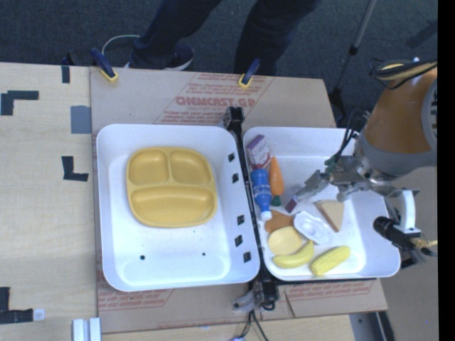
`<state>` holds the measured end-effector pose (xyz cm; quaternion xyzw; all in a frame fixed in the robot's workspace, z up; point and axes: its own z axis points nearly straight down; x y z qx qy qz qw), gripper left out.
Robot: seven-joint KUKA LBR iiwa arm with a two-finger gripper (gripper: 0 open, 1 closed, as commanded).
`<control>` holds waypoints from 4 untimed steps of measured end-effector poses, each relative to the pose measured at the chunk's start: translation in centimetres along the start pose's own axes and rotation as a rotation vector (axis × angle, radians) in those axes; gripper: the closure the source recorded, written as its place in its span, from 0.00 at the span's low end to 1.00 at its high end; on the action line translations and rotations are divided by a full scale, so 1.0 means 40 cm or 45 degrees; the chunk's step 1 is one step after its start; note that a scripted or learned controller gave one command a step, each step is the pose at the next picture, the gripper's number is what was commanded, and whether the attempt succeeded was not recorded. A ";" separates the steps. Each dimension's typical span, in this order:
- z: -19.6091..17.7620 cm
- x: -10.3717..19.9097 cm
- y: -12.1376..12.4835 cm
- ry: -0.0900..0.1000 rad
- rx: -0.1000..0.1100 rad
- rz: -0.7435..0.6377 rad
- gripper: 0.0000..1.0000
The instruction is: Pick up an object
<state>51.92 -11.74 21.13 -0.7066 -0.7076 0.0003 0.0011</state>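
Note:
The right bin [370, 144] holds several toy foods. A purple carton [257, 149], an orange carrot [276, 176] and a blue bottle [261, 190] lie along its left wall. Toward the front sit a white packet [311, 226], a tan bread wedge [331, 214], a pale round piece [285, 241], a banana [293, 258] and a corn cob [330, 259]. My gripper [313, 189] hangs over the middle of this bin, just above the white packet and to the right of the bottle. I see nothing held in it.
The left bin [114, 212] carries a yellow divided plate [171, 186]. A black divider [242, 190] with clips runs between the bins. The grey arm with its orange band [402, 119] comes in over the right bin's far right corner. A person's legs stand behind the bench.

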 end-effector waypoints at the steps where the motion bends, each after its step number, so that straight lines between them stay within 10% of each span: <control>1: 0.282 -0.007 0.023 0.000 0.002 0.001 0.00; 2: 0.311 0.029 0.175 -0.008 -0.009 0.003 0.00; 3: 0.287 0.031 0.174 -0.005 -0.005 0.002 1.00; 4: 0.068 0.180 0.099 0.000 -0.001 -0.002 1.00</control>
